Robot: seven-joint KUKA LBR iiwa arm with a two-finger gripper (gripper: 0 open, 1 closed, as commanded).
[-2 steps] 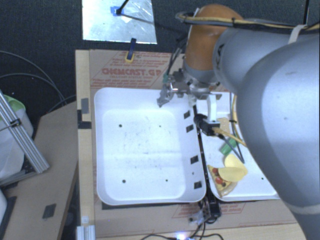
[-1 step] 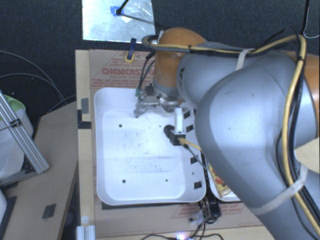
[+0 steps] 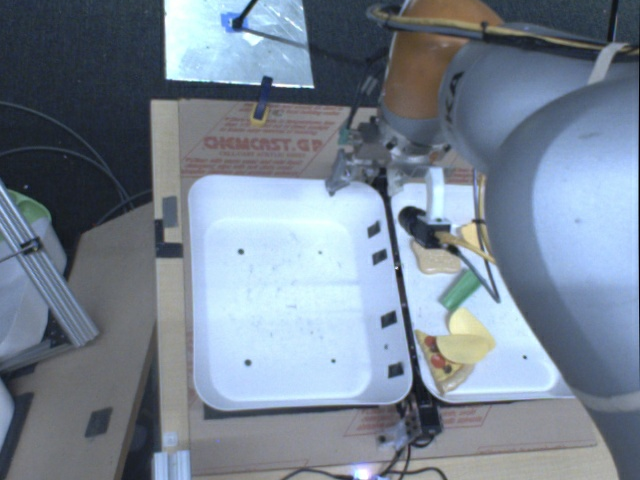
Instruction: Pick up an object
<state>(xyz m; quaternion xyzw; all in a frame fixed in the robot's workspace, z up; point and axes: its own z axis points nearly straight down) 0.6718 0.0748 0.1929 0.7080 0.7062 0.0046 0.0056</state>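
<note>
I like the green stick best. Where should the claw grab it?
Probably at the middle of the green stick, coming straight down and squeezing across its thin width. It lies flat and slanted in the right bin, and its middle looks least crowded.

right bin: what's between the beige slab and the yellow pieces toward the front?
A green cylinder, lying at a slant on the right bin floor, lies between the beige slab and the yellow pieces in the camera view.
</note>
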